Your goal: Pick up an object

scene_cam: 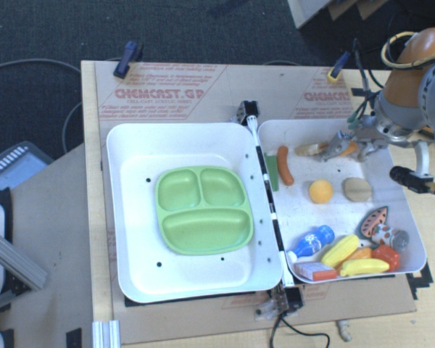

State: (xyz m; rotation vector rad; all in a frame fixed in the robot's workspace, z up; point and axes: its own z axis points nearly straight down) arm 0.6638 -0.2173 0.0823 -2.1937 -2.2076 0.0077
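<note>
Pincer [346, 145] low in right bin [413, 227], grip state unclear; orange ball [320, 191] just below-left, sausage [284, 165] leftward.

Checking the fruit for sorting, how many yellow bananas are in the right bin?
2: both at the right bin's near edge, one banana above the other banana. More could hide within that pile.

Two white bins [130, 194] sit on a tan tabletop [203, 85] printed with red lettering. The left bin holds a light green divided plate [203, 210]. The right bin holds a red-orange sausage [284, 165], an orange ball [320, 191], a beige stone [357, 189], a blue bottle [313, 241] and yellow bananas [348, 256].
</note>
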